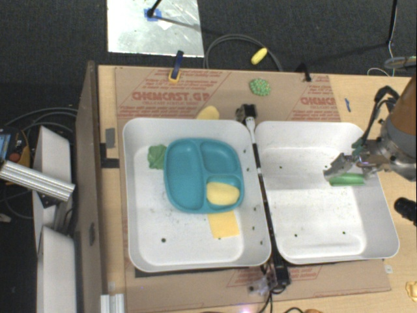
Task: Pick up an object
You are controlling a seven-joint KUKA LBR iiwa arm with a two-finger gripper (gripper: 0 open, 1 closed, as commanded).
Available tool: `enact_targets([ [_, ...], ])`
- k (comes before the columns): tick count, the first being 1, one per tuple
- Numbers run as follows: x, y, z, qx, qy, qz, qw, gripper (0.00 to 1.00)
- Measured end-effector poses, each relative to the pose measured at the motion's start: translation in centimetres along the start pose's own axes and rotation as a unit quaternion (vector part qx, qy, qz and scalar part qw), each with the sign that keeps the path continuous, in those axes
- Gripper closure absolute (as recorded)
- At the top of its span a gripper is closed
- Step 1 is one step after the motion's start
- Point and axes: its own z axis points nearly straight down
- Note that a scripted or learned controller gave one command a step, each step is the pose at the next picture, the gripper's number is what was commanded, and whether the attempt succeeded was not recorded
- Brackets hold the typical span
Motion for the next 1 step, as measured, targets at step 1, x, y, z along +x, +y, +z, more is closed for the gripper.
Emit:
enact_targets([
  [1, -5.54, 1.85, 15.81, 0.001, -0.001, 0.003, 1.0, 0.0],
])
